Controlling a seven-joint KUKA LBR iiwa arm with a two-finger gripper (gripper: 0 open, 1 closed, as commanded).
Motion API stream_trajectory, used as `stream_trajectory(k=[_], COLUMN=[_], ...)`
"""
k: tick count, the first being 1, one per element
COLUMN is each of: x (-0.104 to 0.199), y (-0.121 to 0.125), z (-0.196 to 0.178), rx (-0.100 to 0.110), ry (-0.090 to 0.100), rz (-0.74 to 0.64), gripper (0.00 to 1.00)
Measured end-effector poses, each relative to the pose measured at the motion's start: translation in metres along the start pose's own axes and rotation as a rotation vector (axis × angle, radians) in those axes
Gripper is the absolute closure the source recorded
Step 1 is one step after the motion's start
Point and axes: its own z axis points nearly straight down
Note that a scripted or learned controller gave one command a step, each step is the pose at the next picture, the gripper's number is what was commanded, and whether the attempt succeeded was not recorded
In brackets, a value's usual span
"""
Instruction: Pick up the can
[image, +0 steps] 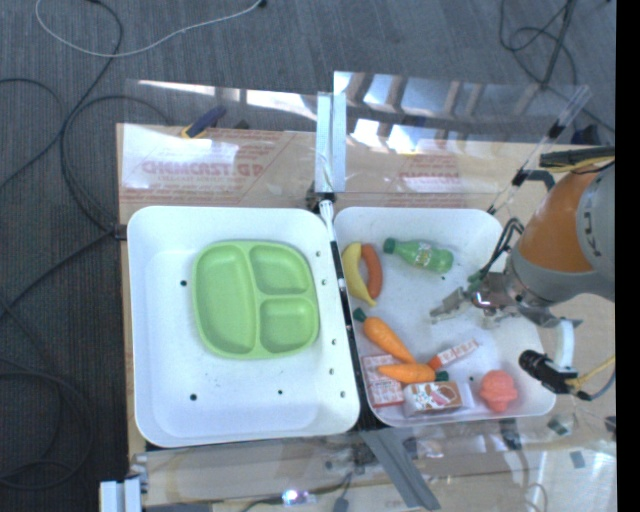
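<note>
Can (435, 397) is lying on its side, long axis running left-right, a bit toward the camera from the gripper (448, 306). Honestly can't tell if that's open.

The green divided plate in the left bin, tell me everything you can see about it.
The green divided plate is a light green tray with rounded corners that looks like plastic. Raised ridges split it into three compartments: one long one on its left and two smaller ones on its right. Nothing lies in any of them. It rests flat on the floor of the left white bin, slightly rotated, roughly central and nearer the far wall. Only the bin touches it.
</note>
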Motion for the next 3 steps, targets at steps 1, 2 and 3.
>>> stream_trajectory(k=[1,2,3], x=[0.026,0.011,-0.002], y=[0.0,0.006,-0.043], z=[-0.012,-0.048,-0.002], rx=[0.013,0.012,0.007], ry=[0.001,0.0,0.001], rz=[0.006,-0.103,-0.175], gripper=[0.0,0.0,0.0])
